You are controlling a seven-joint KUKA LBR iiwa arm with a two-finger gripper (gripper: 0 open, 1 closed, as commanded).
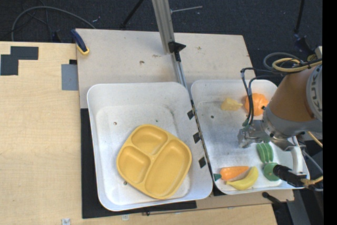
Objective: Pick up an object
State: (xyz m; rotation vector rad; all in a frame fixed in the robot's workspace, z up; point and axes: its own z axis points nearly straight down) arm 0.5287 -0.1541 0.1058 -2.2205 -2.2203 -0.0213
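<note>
Right bin (221, 134) holds the candidates: orange fruit (256, 103) at the far side with a pale yellow piece (230, 105) just left of it, green pepper (265, 152) below the wrist, carrot (234, 172) and banana (244, 181) touching at the near rim. Gripper (248, 138) hangs over the bin floor beside the green pepper, nothing seen in it; finger spread cannot be told. Left bin (105, 108) carries a yellow divided plate (154, 160).

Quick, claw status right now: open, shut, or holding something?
Claw: cannot be told; it is low in the right bin, beside the green toy.
</note>
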